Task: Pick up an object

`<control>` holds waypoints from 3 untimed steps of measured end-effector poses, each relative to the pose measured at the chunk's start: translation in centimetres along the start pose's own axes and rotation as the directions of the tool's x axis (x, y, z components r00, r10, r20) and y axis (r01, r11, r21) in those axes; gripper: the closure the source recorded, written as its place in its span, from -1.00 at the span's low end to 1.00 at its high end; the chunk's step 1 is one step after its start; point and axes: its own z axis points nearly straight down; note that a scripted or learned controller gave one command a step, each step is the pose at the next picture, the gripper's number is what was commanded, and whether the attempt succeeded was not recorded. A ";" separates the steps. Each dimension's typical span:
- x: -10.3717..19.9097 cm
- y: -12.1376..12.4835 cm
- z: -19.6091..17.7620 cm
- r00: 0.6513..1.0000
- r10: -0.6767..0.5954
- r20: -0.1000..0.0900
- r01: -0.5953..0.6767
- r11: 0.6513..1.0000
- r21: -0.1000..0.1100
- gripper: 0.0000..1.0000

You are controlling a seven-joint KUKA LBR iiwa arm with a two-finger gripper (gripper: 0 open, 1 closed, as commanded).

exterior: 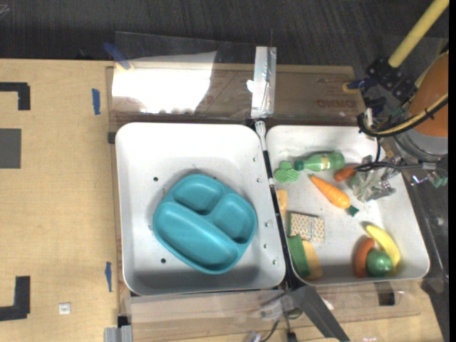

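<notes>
At right of frame, we judge the smooth orange plastic carrot (330,190) light, slippery, best taken mid-body; metal gripper (372,184) state unclear.

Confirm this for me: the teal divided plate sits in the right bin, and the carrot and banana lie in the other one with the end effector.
Not quite. The camera view shows the teal divided plate in the left bin; the carrot, banana and end effector are in the right bin.

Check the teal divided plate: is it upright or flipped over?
Upright. The teal divided plate in the left bin shows its three compartments facing up.
</notes>
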 end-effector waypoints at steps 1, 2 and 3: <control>-0.3 -0.3 -0.9 1.000 0.000 0.013 0.000 1.000 0.012 -1.00; -3.2 3.4 5.1 0.997 0.076 0.017 -0.076 0.997 0.013 -1.00; -3.6 6.6 5.1 0.981 0.192 0.018 -0.192 0.981 0.011 -1.00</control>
